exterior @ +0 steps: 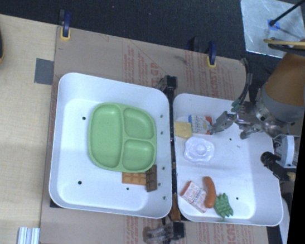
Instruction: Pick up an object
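The gripper hung with its fingers spread wide, holding nothing, over the right bin's far edge, near a small packet.

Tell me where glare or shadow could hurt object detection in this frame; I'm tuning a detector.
Camera view: the clear plastic lid nearly washes out against the bright right bin; the left bin has a dimmer band along its upper inner wall beside the green divided plate; the gripper looks slightly soft.
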`<control>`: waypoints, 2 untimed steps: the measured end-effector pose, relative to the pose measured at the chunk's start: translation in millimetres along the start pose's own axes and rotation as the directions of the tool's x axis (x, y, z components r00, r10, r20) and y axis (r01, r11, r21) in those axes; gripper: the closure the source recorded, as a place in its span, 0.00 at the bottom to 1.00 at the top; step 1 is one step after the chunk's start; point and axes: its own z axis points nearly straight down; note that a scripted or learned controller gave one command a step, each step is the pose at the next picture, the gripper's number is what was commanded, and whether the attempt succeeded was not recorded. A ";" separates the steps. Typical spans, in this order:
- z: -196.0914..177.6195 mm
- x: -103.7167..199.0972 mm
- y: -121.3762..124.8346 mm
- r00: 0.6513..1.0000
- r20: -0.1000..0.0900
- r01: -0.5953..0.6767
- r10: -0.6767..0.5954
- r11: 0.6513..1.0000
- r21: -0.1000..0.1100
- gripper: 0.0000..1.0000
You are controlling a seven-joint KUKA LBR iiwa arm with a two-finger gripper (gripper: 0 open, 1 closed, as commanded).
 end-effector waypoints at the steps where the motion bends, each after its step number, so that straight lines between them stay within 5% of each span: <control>1: 41.9 11.9 -57.4 1.000 -0.002 0.000 0.000 1.000 0.009 0.00; 2: 107.7 2.9 -92.8 1.000 -0.002 -0.002 0.002 1.000 0.008 0.00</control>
